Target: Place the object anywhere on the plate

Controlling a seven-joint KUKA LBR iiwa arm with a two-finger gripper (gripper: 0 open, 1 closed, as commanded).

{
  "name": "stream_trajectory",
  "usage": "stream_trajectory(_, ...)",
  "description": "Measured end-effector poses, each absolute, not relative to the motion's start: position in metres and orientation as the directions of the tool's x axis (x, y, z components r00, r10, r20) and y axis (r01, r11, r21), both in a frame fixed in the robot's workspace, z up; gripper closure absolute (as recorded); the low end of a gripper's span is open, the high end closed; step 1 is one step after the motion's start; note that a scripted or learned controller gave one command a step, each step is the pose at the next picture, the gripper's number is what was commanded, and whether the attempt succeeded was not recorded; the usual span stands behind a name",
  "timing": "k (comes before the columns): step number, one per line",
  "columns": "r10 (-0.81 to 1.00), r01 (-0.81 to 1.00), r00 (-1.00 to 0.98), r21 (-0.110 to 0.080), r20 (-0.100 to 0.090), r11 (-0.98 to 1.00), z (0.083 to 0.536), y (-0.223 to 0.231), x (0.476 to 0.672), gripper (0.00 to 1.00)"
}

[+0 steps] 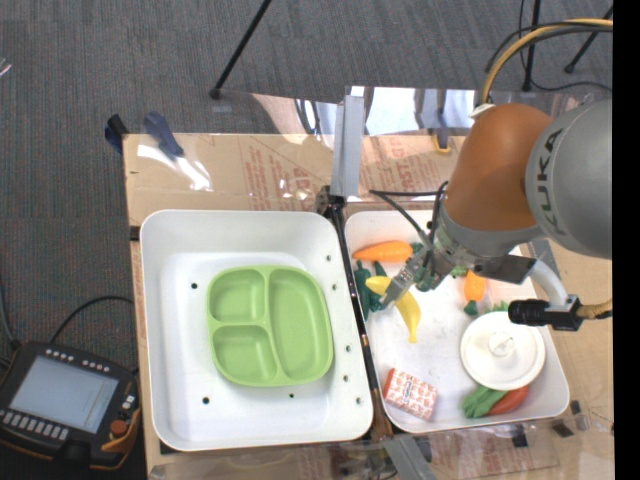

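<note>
Grey gripper [400, 286] partly hides the yellow banana [408, 311].

Matt green plastic plate [270, 325], 2 smooth white plastic bins [165, 268], glossy orange arm band [497, 163]

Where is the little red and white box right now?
The red and white box lies in the right-hand bin, near its front left corner, below the banana and left of the round white lid.
</note>
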State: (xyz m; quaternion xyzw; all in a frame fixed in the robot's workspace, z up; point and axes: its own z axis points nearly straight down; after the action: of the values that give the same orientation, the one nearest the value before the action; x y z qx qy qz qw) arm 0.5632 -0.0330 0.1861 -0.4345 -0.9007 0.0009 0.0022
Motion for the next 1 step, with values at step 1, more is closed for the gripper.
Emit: stream_trajectory(1,0.713,0.713,-0.701,-0.002,0.004,0.701,0.1861,0.0223,0.5346,1.00)
